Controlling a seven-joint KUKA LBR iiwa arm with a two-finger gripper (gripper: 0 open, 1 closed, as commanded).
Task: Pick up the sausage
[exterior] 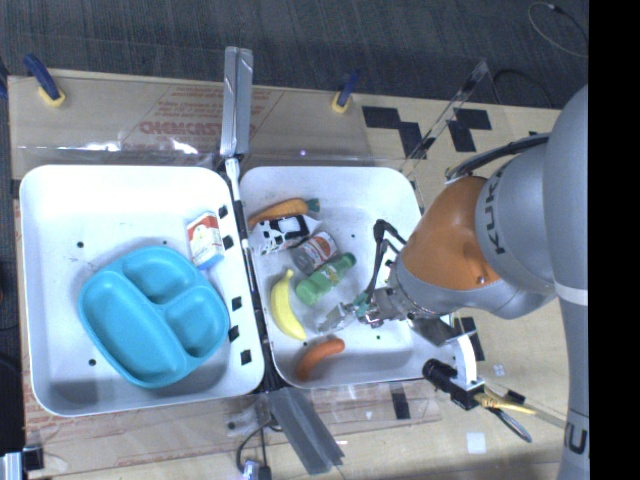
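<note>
The sausage (318, 355), reddish-brown and short, lies near the front wall of the right bin (400, 193), just below the banana. My gripper (350, 313) hangs over the right bin's middle, up and to the right of the sausage and apart from it. Its fingers are small and partly lost against the bin's white floor. The orange-banded wrist (455, 253) covers the bin's right side.
A banana (286, 308), a green bottle (325, 278), a brown can (312, 251), a carrot (282, 209) and a black-and-white toy (275, 233) crowd the right bin's left half. The left bin (60, 208) holds a blue divided plate (150, 313) and a small carton (205, 240).
</note>
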